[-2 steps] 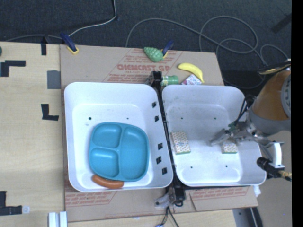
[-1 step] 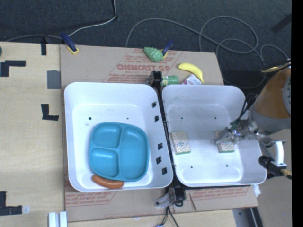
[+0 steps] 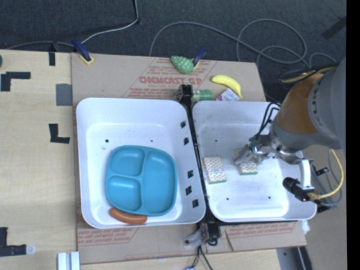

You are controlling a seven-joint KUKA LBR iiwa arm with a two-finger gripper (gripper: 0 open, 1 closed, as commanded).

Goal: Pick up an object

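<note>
The gripper sits low in the right bin, directly over a small pale block; open or closed can't be told. A 2nd block, the patterned sponge, lies just beside it toward the divider. Both look light, soft, squashable; best pinched across the short sides. Arm enters bent, wrist angled down.

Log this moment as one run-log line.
stage: reaching | claw: low in right bin, over small patterned block | second block: untouched | blue plate: left bin

Grey arm, orange band
</note>
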